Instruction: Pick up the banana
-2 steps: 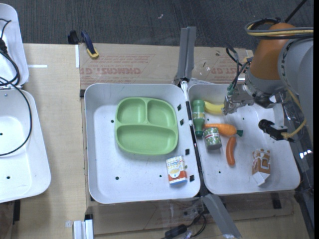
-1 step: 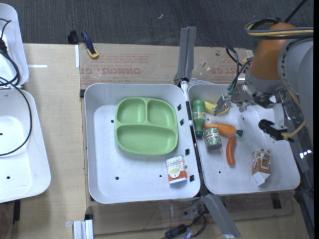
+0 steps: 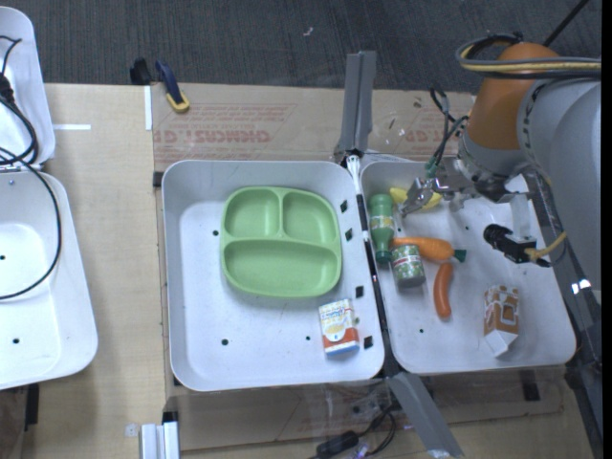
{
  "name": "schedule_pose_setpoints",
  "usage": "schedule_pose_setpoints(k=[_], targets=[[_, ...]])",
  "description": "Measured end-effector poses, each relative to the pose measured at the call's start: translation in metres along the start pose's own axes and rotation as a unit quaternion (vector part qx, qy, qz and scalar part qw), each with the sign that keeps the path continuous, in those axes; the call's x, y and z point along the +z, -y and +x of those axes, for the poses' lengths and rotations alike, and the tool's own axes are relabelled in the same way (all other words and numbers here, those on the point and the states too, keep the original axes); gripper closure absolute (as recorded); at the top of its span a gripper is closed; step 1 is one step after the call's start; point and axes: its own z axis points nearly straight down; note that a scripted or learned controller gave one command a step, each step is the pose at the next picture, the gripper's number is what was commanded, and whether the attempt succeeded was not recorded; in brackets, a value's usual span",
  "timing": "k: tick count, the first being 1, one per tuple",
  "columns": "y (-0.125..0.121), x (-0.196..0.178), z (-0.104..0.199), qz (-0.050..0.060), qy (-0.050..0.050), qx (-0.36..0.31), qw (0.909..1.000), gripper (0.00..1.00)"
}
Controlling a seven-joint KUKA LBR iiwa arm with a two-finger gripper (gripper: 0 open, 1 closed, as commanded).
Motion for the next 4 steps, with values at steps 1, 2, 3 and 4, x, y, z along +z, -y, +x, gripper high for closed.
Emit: schedule_pose_setpoints(k=[1,2,3,4], targets=[[0.003,-0.001,-0.032,-0.001,0.001,-0.018,0.9998,0.0],[0.003,-0.01,-0.032,-0.002,0.002,-0.018,0.9998,1.0],[0.003,-0.01,-0.032,-0.001,0.002,-0.019,0.9998,0.0],[-0.002,-0.002,0.017,-0.001,0.003,-0.003,1.0,0.0]])
